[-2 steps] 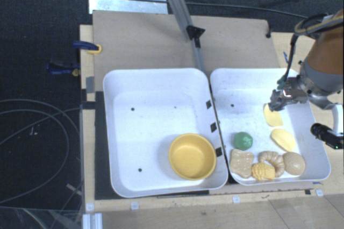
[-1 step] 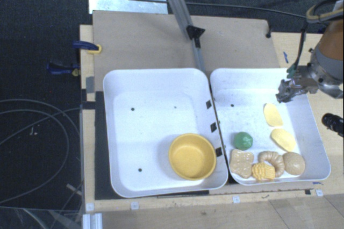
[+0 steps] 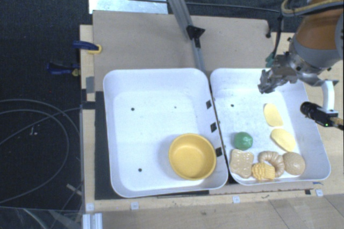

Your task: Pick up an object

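Observation:
My gripper hangs over the back right part of the right bin, above its bare floor. A pale yellow slice lies just in front of it, apart from it. Further forward lies a second yellow slice. A green ball sits near the bin's middle front. Along the front edge lie a tan cracker-shaped piece, a corn cob, a pretzel-like ring and a round bun. Nothing shows between the gripper's tips.
The left bin holds a yellow bowl at its front right corner. A slanted metal pole crosses above the bench to the bins' shared divider. Clamps sit at the bench's left edge.

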